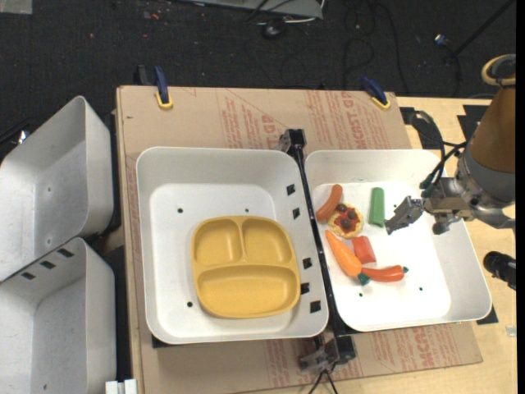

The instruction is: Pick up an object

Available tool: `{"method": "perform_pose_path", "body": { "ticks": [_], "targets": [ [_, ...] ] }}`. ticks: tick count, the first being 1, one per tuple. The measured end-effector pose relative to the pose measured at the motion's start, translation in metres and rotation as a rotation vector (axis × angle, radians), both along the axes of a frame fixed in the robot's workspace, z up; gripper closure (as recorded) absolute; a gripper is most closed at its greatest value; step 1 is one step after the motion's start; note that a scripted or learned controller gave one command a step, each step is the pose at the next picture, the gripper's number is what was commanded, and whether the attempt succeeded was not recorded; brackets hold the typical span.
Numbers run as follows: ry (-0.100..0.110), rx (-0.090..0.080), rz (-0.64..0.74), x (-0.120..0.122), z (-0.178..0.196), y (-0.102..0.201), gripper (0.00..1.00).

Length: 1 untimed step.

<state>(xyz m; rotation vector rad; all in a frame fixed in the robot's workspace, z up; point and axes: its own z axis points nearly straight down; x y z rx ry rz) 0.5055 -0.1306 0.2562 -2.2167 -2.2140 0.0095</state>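
In the right bin (426,298) lie several toy foods: a sausage (329,202), a small tart with berries (348,219), a green cylinder (376,206), an orange carrot (344,254), a red block (364,249) and a red chili pepper (383,274). My gripper (404,216) hangs over the bin's right half, just right of the green cylinder, fingers pointing left. I see nothing between its fingers. The grey arm with its orange band (496,150) comes in from the right.
The left bin (160,187) holds a yellow divided tray (244,266). A black divider (308,220) runs between the bins. Two more white bins (49,245) stand off the bench at the left. Cables trail at the arm's wrist.
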Motion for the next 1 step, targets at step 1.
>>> {"method": "perform_pose_path", "body": {
  "ticks": [1],
  "targets": [
    [-0.009, -0.002, 0.002, 0.0019, 0.0047, 0.0002, 0.0]
  ]
}}
